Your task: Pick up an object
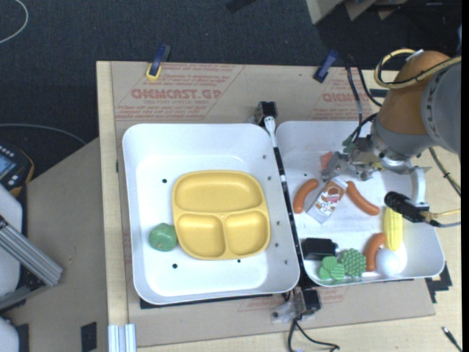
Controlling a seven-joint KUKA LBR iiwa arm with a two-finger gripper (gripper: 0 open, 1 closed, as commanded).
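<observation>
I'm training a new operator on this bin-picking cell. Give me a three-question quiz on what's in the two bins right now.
1. True or false: the yellow divided tray lies in the left bin.
2. Which item lies beside that tray in the same bin? A) corn cob B) green ball C) sausage
3. Fill in: the claw hovers over the ____ bin.

Key:
1. True.
2. B, the green ball, at the tray's left edge. The corn cob and sausages are in the right bin.
3. Right, near its far side above a small carton.
</observation>
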